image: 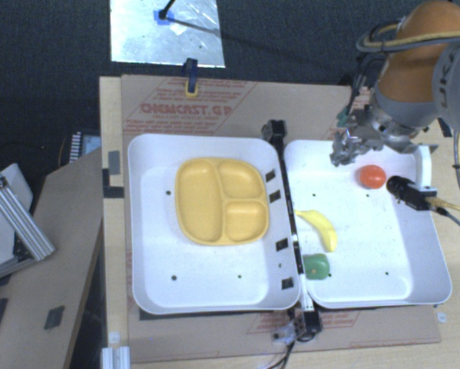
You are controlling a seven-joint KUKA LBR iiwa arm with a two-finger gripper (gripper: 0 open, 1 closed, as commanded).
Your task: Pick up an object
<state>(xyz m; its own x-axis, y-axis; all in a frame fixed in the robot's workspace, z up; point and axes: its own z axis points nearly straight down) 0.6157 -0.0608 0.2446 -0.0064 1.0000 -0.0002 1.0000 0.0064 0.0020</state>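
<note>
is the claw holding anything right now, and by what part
Nothing is held. The claw hangs over the right bin, with the tomato lying apart from it on the bin floor.

In the right bin (421, 275) I see three things. A small round orange-red ball (372, 177) lies near the far end. A yellow banana (319, 227) lies curved by the left wall, at a slant. Just below it, near the bin's near-left corner, sits a small green fruit (316, 266).
</note>
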